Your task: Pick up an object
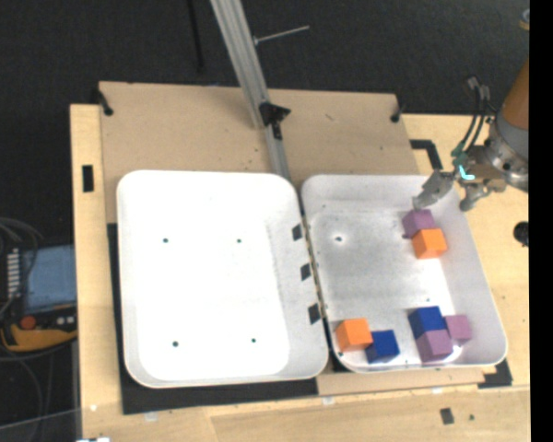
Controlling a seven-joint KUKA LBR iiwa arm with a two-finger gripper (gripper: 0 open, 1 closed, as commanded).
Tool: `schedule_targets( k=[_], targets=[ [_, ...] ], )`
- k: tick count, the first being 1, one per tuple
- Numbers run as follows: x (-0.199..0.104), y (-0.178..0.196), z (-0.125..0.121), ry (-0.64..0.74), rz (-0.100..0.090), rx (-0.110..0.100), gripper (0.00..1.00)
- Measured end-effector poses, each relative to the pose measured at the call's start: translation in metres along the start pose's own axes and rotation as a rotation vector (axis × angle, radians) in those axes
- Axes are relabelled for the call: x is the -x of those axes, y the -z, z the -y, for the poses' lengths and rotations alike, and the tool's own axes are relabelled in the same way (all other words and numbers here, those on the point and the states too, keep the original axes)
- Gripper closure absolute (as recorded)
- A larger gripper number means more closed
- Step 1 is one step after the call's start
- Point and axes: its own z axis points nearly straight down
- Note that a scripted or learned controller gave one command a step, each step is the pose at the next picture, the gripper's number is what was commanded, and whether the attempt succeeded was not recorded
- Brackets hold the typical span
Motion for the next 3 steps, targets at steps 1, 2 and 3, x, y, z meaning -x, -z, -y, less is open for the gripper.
schedule_targets(
  k=[1, 2, 3],
  targets=[
    [0.001, 0.003, -0.001, 0.002, 0.004, 0.004, 0.0],
    [-0.004, -0.04, 0.001, 0.001, 0.003, 0.001, 0.0],
    [-0.006, -0.102, -0.001, 0.001, 0.002, -0.001, 0.0]
  ],
)
